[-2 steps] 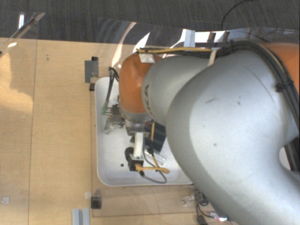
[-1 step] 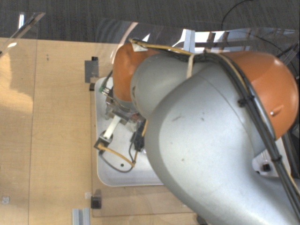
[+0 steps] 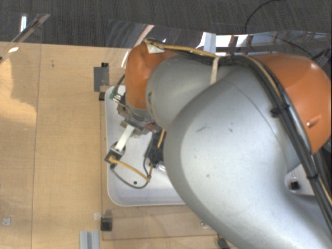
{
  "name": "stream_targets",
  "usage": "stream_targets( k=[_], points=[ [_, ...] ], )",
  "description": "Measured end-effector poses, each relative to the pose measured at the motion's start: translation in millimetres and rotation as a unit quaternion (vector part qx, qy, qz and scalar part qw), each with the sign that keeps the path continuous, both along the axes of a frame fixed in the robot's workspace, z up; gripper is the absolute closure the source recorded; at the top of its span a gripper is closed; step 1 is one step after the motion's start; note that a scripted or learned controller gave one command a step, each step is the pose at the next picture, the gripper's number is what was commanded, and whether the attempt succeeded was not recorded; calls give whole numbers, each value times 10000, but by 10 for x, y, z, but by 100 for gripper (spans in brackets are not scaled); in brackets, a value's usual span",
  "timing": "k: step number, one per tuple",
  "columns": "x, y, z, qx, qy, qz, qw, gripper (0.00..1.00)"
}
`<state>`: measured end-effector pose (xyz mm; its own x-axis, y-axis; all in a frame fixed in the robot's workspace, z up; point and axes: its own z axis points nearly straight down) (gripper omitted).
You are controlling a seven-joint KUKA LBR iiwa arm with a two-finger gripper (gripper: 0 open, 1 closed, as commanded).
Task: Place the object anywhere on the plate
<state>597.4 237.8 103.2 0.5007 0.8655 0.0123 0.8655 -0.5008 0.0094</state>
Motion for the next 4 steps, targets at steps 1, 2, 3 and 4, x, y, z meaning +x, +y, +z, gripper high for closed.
stream_targets(
  k=[1,2,3,4],
  points=[
    [-673,-405,752,-35,43,2168,9762,100],
    [-1104,-46,-41,-27,64,1007,9949,100],
    [-1097,-160,1817,-29,42,1285,9917,100],
    [-1111,-41,524,-28,79,1,10000,100]
  ],
)
